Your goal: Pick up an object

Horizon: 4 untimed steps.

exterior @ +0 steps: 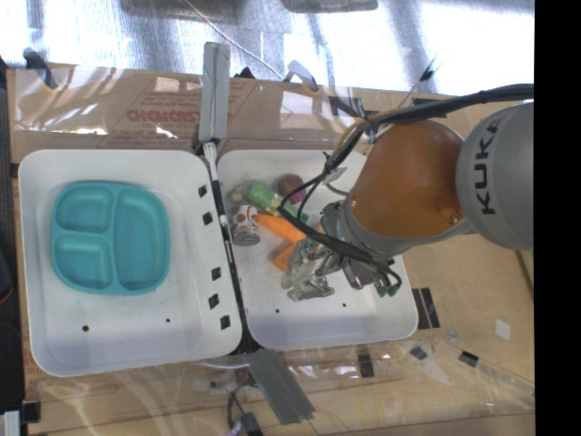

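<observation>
- Gripper [313, 275] metalwork was seen low inside the right bin [381, 321], just below and to the right of the carrot; whether it was released or clenched could not be told, since the wrist and cables covered much of it.
- Nothing was seen lifted clear of the bin floor, so the pick was judged not yet accomplished: the approach appeared made, while the grasp and the lift were judged to be left.
- An orange carrot [280, 229] was taken as the likeliest target, lying flat in the middle of the right bin, its lower right end close to the gripper and partly hidden by a dark cable.
- Its long axis was seen to run diagonally, from upper left to lower right; which end was the tip could not be made out.
- A second orange piece [282, 255] was noted just below it, touching or nearly touching the gripper metalwork.
- A green object [261, 195] lay above the carrot, with a dark reddish rounded object [290, 186] just beside it to the right.
- A small white can-like item with red markings [245, 225] stood just to the left of the carrot, near the bin's left wall.
- Farther out, a teal divided plate [111, 237] was seen resting in the left bin [54, 343], well apart from the gripper.
- Both bins were seen side by side on the bench [463, 334].
</observation>
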Available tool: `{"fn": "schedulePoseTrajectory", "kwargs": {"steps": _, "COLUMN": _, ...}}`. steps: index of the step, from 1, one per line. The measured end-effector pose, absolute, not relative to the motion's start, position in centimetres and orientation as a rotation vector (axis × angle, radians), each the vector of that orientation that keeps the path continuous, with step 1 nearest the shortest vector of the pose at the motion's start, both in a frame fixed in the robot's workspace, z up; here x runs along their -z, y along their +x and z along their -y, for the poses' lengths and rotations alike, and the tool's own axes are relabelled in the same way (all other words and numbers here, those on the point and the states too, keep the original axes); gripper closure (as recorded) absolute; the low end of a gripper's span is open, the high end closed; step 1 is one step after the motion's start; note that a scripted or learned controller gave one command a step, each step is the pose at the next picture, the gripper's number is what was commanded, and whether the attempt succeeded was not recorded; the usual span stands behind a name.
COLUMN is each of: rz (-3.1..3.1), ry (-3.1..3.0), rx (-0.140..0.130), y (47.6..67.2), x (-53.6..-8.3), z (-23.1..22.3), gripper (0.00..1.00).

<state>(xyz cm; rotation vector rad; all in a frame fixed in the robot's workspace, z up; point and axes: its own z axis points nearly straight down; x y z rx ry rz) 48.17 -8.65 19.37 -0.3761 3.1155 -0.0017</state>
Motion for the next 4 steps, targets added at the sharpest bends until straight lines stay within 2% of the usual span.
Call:
{"fn": "schedulePoseTrajectory", "kwargs": {"steps": 1, "rz": -3.105, "ry": -0.460, "rx": -0.001, "y": 49.0, "x": -19.2, "z": 3.3, "gripper": 1.00}}
{"fn": "schedulePoseTrajectory", "kwargs": {"steps": 2, "rz": -3.018, "ry": -0.860, "rx": 0.002, "y": 50.4, "x": -19.3, "z": 7.0, "gripper": 1.00}}
{"fn": "schedulePoseTrajectory", "kwargs": {"steps": 3, "rz": -2.899, "ry": -1.213, "rx": -0.001, "y": 48.7, "x": -19.2, "z": 4.6, "gripper": 1.00}}
{"fn": "schedulePoseTrajectory", "kwargs": {"steps": 4, "rz": -2.737, "ry": -1.537, "rx": 0.000, "y": 50.0, "x": -19.2, "z": -0.9, "gripper": 1.00}}
